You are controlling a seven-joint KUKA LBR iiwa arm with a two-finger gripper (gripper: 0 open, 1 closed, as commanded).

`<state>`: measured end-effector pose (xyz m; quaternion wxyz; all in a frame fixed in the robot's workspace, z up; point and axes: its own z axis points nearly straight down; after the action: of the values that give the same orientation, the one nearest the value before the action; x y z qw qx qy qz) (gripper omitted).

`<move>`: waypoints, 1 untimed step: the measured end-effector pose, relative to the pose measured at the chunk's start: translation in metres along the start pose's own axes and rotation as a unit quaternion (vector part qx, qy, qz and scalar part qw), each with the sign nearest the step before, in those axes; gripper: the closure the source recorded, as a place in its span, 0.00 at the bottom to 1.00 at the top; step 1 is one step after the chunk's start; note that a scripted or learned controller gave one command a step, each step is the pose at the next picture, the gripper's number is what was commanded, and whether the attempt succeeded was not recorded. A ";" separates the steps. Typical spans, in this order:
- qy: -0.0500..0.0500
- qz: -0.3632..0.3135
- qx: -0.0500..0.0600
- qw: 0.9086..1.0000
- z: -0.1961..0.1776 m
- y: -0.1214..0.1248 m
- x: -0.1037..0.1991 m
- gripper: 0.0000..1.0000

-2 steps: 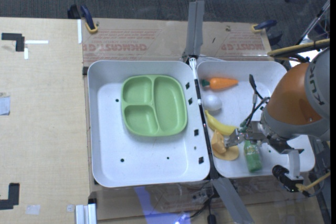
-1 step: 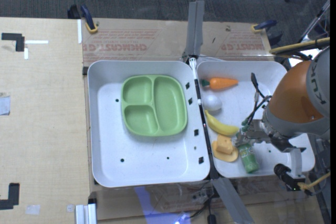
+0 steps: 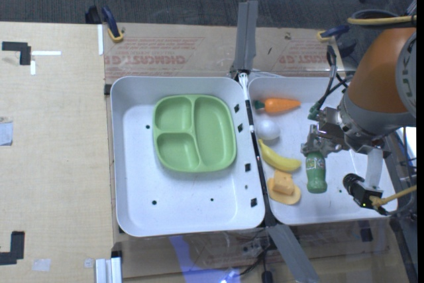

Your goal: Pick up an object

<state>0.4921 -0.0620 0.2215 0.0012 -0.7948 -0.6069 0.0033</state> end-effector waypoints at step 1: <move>-0.001 0.104 0.001 0.995 0.004 0.061 0.021 1.00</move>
<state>0.5567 -0.0578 0.2170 0.0012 -0.8536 -0.5209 0.0049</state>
